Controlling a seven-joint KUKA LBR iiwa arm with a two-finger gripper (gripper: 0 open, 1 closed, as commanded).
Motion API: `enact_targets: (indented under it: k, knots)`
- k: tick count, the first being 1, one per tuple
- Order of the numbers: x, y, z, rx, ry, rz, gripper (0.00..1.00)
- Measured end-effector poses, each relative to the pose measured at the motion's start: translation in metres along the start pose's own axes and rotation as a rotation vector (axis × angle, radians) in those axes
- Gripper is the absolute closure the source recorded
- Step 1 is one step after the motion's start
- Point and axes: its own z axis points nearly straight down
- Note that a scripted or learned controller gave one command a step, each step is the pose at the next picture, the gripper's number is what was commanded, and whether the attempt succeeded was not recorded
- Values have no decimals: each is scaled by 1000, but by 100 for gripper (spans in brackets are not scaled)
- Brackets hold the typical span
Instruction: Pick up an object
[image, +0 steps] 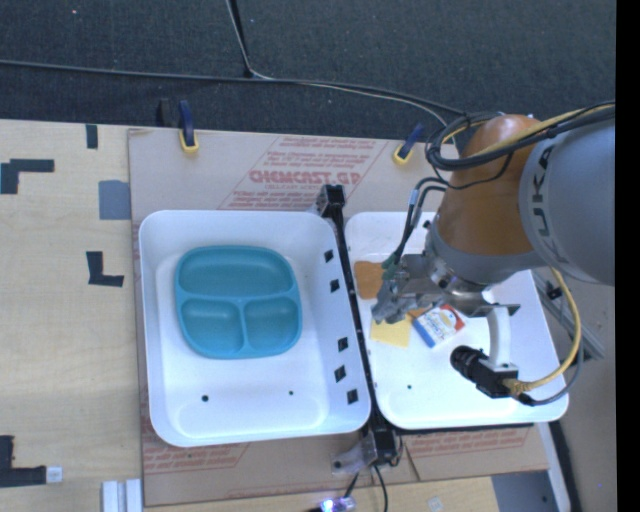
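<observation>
On the pale wooden tabletop (60, 330) lies a brown cardboard sheet with red print (300, 170), and on it stand the two shallow white plastic bins. The left bin (160, 340) holds a teal plastic plate with three compartments (238, 300), lying flat in its upper half. Just past the divide, at the right bin's (440, 400) left side, a flat orange piece (367, 278) lies near the wall, with a yellow foam-like block (392, 334) below it and a small blue, white and red packet (438, 325) beside the block to the right. The tool (400, 295) hangs low over this cluster, right above the yellow block and seemingly touching it; whether it is wide or narrow cannot be told, and nothing shows plainly held in it. The grey arm with its orange band (490, 200) reaches in from the right.
</observation>
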Motion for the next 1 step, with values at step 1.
enact_targets:
  k: [1]
  knots:
    - [47,-5,-2,-1,0,0,100]
